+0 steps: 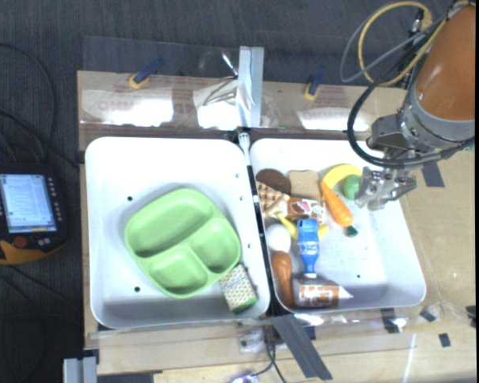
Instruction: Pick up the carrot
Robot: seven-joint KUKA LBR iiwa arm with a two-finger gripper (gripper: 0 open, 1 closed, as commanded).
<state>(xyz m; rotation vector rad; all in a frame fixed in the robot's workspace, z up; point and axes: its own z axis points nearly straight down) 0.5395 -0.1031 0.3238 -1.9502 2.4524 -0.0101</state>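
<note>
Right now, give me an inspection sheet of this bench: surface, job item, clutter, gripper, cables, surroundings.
Surface: two shallow white bins side by side, left bin and right bin, on a bench.
Job item: carrot lies in the right bin, tilted, beside a banana.
Clutter: blue bottle, bread slice, egg and other play food crowd the right bin's left side; green divided plate and a small box sit in the left bin.
Gripper: gripper hangs above the right bin's right side, apart from the carrot; nothing seen in it.
Cables: yellow and black loops at the arm.
Surroundings: pendant screen left of the bench.
</note>
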